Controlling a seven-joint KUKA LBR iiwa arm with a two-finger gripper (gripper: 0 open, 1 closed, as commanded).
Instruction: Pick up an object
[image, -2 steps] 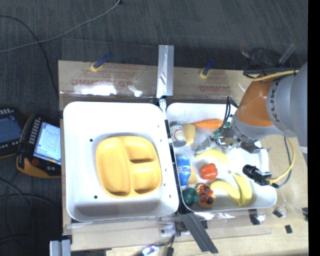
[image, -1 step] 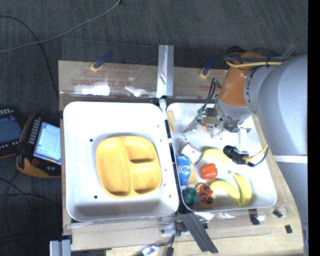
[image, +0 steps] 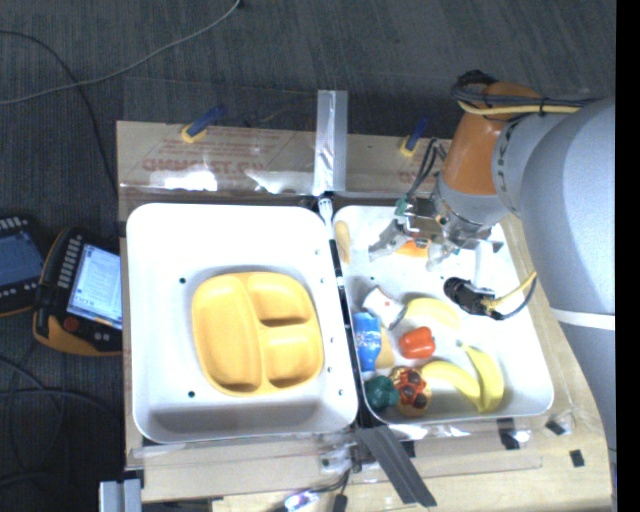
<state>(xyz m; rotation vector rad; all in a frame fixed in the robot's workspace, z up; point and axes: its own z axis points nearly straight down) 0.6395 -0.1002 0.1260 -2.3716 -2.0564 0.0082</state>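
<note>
The arm (image: 560, 190) runs off the right and top edges, so we cannot see its base. The gripper (image: 425, 238) sits over the far end of the right bin (image: 520, 400); it covers most of an orange object (image: 413, 250) there, and we cannot identify that object. Near the bin divider, a blue item (image: 366, 338) and a dark green item (image: 380, 392) are too small and crowded to name. The multicoloured piece (image: 409, 388) beside them is blurred. The handheld device (image: 75, 290) at left is cut by the picture's edge.
</note>
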